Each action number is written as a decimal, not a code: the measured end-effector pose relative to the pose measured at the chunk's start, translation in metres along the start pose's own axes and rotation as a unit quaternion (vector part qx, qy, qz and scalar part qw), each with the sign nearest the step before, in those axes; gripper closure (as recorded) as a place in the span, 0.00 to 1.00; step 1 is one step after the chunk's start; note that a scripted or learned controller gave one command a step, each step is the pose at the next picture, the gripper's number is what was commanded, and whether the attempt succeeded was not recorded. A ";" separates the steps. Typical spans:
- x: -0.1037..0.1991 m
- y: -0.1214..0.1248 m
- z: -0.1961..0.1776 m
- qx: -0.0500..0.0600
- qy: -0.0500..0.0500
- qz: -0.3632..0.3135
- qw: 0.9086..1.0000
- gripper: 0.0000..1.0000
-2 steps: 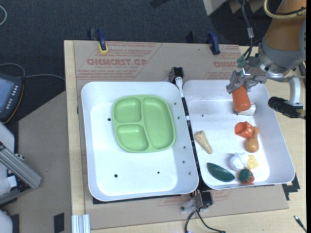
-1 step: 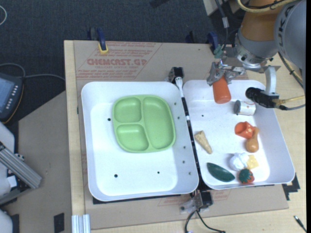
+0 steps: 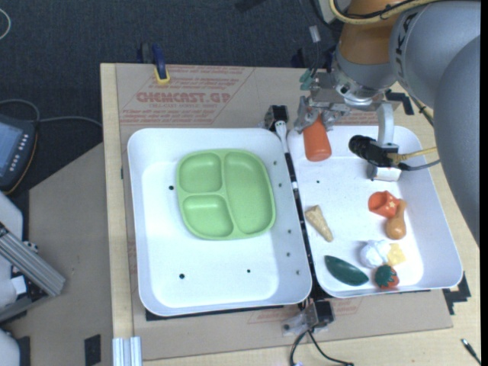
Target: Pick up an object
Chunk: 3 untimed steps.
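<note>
Hand (image 3: 315,120) gripping an orange cylinder (image 3: 316,142) above the right bin (image 3: 427,204)

The cylinder hangs upright between the closed fingers near the bin's back left corner; a green divided plate (image 3: 226,194) lies in the left bin (image 3: 152,227).

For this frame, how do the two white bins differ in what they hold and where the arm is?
The left bin holds a single green divided plate; the right bin holds several small items, including a dark green piece and a tan wedge. The gripper hangs over the right bin's far edge with an orange object at its fingers, away from the left bin. Both are shallow and white.
</note>
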<state>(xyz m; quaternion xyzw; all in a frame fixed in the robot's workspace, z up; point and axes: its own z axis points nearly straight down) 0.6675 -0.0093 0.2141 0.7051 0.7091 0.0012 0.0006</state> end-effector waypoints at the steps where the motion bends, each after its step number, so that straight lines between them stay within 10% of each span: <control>1: -0.005 -0.007 -0.002 0.002 -0.001 0.003 1.000 1.00; 3: -0.013 0.004 -0.012 -0.001 -0.001 0.002 1.000 1.00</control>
